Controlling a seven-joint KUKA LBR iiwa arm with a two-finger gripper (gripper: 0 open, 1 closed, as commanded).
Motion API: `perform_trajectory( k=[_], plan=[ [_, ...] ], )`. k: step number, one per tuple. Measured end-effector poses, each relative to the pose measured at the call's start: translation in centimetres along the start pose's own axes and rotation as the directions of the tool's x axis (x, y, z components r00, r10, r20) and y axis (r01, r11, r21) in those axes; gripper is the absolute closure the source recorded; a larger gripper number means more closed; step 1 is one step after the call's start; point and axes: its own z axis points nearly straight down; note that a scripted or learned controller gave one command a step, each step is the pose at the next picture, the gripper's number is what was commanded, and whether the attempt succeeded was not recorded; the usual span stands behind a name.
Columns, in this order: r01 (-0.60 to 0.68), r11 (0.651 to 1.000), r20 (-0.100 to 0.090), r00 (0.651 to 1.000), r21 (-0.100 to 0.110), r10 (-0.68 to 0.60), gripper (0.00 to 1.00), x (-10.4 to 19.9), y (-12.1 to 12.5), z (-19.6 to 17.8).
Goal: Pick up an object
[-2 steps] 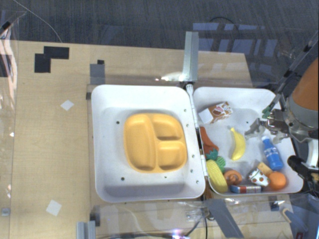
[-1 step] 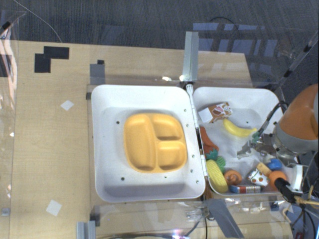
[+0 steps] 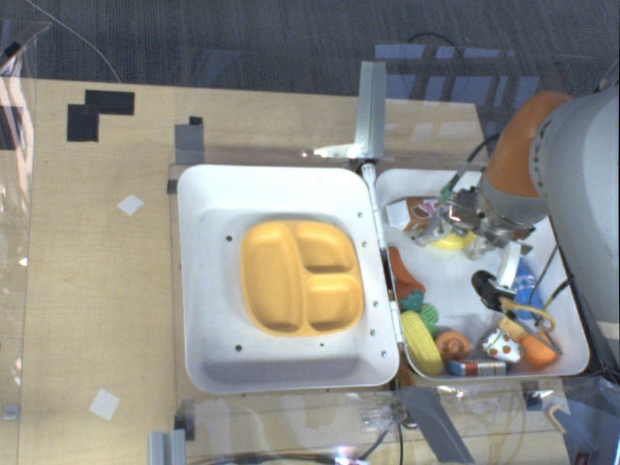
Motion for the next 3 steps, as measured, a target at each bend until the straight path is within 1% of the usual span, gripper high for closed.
perform_trajectory(
  k=[1, 2, 3],
  plan=[
    [0.677, 0.735, -0.003, 0.736, 0.029, -0.677, 0.00, 0.9, 5.9, -0.8],
    [0.681, 0.732, 0.002, 0.732, 0.023, -0.681, 1.00, 1.0, 6.1, -2.0],
    [0.342, 0.940, 0.000, 0.940, 0.001, -0.342, 1.00, 5.6, 3.1, -10.0]
  ],
)
